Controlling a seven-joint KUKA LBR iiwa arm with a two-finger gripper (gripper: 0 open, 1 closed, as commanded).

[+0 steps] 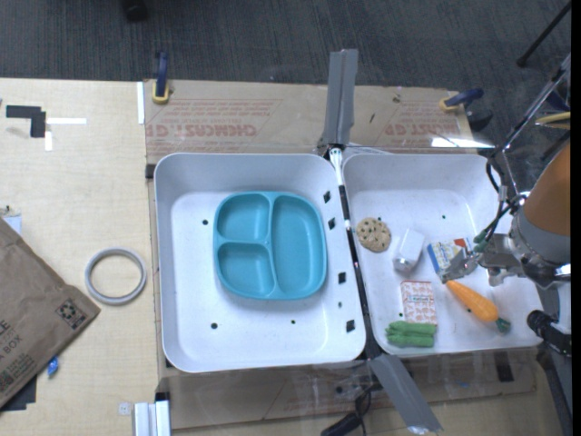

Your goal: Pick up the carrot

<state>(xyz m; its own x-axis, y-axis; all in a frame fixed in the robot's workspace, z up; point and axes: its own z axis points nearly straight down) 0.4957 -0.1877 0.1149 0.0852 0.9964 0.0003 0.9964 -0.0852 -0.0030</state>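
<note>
Beside end effector (465, 266) — tapered, smooth orange carrot (473, 302)

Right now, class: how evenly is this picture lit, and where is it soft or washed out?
Camera view: light is even and diffuse, shadows faint; the right bin looks slightly washed out; the carrot reads clearly; the gripper and arm at the right edge are softer, so the jaws are hard to read.

Robotics lab, clamped bench (73, 198), white bins (172, 271), tape roll (115, 274)
</note>
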